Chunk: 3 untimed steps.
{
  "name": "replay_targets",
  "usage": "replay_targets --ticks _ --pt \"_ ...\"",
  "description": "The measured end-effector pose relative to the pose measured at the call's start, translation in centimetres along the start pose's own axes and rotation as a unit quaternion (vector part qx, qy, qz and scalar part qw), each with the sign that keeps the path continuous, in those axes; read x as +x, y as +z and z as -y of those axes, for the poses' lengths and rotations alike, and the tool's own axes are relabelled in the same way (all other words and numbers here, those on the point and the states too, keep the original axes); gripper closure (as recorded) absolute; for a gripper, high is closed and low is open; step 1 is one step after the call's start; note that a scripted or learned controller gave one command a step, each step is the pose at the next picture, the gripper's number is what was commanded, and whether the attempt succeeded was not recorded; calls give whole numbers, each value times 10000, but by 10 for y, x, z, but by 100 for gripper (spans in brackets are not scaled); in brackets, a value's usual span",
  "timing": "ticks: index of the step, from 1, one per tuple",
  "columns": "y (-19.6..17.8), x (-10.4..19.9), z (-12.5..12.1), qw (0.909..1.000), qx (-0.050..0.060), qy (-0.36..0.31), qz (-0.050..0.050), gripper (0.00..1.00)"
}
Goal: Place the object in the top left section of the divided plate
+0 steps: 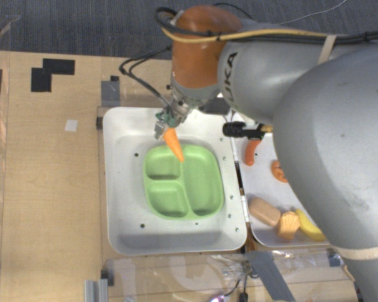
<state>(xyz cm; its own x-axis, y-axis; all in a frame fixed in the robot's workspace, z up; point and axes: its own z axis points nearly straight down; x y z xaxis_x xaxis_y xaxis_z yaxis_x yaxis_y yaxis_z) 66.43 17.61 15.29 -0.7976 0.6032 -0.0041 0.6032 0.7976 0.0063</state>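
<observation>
The grey arm (302, 106) reaches in from the right, its orange band (198, 46) sitting over the far edge of the left bin (120, 187). Below the band the tool (167, 123) hangs over the far part of that bin, and its fingers are clamped on the upper end of a small orange carrot (173, 145) — the carrot slants down and away from the tool, its pointed tip over the far rim of the green divided plate (205, 184).

The plate lies in the middle of the left bin, a rounded square with three sections: two smaller ones on its left side, one behind the other, and one long one down its right side. The carrot's tip is at the plate's far edge, about where the far-left section (159, 164) meets the long right one; whether it touches the plate or hangs just above it I cannot tell.

The right bin (259, 228) sits just beside the left one, much of it hidden under the arm. In it I can see a reddish-orange piece (251, 153) near the far left corner, another orange piece (279, 171) partly under the arm, a tan, bread-like lump (264, 211) nearer the front, a small orange ridged piece (288, 225) just beside it, and a yellow thing (310, 226) — perhaps a banana — touching that one.

Black cables (138, 74) loop from the arm's wrist over the wooden desk (44, 181) behind the bins.
</observation>
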Motion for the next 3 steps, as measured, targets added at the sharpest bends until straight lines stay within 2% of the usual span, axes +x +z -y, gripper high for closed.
replay_targets --ticks 1,2,3 --pt "-79 28 24 9990 -7 -449 6 100" --pt "-162 25 -20 9997 -10 -229 10 100" --pt "-194 46 -41 9984 -8 -558 5 100"
